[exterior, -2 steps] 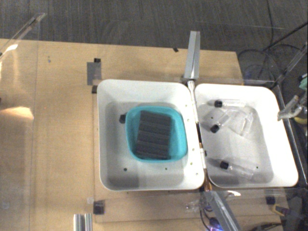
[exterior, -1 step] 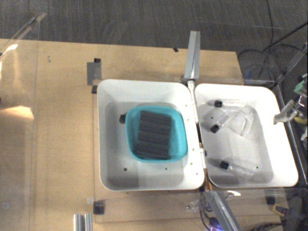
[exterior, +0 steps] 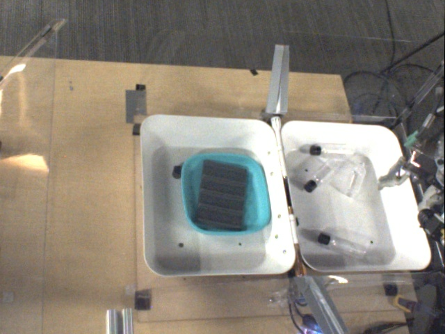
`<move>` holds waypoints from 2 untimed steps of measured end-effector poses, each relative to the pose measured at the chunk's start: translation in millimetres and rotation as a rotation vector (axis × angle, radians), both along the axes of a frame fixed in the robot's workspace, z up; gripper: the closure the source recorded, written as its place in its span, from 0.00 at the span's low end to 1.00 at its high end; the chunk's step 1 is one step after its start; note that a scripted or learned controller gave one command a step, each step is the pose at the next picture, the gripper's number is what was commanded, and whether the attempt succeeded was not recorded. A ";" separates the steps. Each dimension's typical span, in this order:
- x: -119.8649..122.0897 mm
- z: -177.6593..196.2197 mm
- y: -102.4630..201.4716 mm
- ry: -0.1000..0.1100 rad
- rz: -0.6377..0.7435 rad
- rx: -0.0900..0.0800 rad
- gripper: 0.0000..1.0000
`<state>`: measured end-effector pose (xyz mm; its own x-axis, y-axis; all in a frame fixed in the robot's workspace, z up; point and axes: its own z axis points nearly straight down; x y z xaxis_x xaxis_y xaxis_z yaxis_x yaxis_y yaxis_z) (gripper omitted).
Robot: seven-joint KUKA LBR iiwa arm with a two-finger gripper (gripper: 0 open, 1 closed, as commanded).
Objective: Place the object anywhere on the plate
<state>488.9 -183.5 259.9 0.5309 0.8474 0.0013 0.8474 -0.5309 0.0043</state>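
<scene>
This looks like a robotics lab: a plain wooden counter [exterior: 69, 207] bears two white bins [exterior: 160, 249] bolted side by side with metal brackets [exterior: 278, 82]. Loose cables [exterior: 396, 68] trail over grey carpet [exterior: 174, 12], and clear capped vials [exterior: 334, 241] lie in the right bin

Both bins, the left bin [exterior: 161, 186] and the right bin [exterior: 389, 207], are plain white and sit on a pale tan wooden bench [exterior: 69, 221]. In the left bin lies a turquoise plate [exterior: 259, 193] bearing a dark charcoal block [exterior: 221, 195] ribbed with horizontal ridges. The right bin holds clear, see-through vials [exterior: 341, 242] with small black caps, and beyond the bench the floor [exterior: 174, 12] is dark grey with a fine woven texture.
</scene>
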 end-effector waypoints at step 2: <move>-0.3 -16.5 11.2 0.000 -0.083 0.002 0.00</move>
<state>488.6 -172.3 243.5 0.5992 0.8006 0.0032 0.8006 -0.5992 0.0030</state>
